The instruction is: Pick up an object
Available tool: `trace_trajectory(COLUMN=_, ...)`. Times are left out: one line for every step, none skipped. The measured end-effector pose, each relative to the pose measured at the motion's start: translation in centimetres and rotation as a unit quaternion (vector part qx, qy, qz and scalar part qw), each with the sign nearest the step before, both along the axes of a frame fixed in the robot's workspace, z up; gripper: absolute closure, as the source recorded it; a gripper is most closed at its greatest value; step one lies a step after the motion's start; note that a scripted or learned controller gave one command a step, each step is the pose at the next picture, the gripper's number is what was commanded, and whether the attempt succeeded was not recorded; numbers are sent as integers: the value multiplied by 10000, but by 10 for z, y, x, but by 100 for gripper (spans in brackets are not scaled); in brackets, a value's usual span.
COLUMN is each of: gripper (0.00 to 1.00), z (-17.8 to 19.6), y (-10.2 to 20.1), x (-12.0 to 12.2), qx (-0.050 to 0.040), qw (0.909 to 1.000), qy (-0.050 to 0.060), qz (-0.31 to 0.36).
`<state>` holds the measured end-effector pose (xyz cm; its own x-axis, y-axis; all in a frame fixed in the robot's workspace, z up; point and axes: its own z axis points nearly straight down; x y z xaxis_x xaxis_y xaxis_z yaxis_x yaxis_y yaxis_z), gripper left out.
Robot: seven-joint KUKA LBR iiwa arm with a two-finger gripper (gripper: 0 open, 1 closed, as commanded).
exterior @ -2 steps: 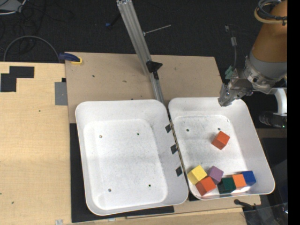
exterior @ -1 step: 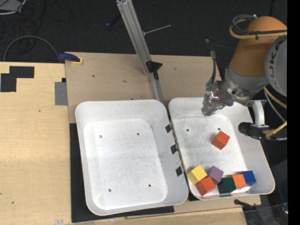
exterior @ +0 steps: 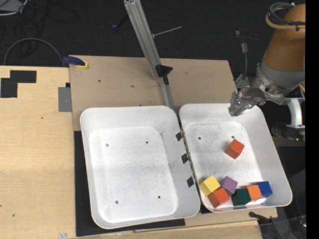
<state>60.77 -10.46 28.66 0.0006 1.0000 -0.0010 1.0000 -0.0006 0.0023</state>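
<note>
White plastic bins, shallow and round-cornered, sat side by side on a tan board: left bin (exterior: 99, 133), right bin (exterior: 271, 148). An orange cube (exterior: 234, 149) lay alone in the right bin, tilted on the speckled floor. Six more cubes crowded its near corner: yellow (exterior: 210, 184), red (exterior: 218, 197), purple (exterior: 229, 184), green (exterior: 240, 196), a second orange (exterior: 254, 191) and blue (exterior: 264, 188). The gripper (exterior: 238, 106) hung over the right bin's far rim, apart from the lone cube; whether it was open could not be told.
</note>
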Motion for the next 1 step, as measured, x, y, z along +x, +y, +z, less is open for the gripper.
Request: trace_trajectory(gripper=100, z=-36, y=63, x=-66, qx=24, qw=10000, qy=68, qz=25)
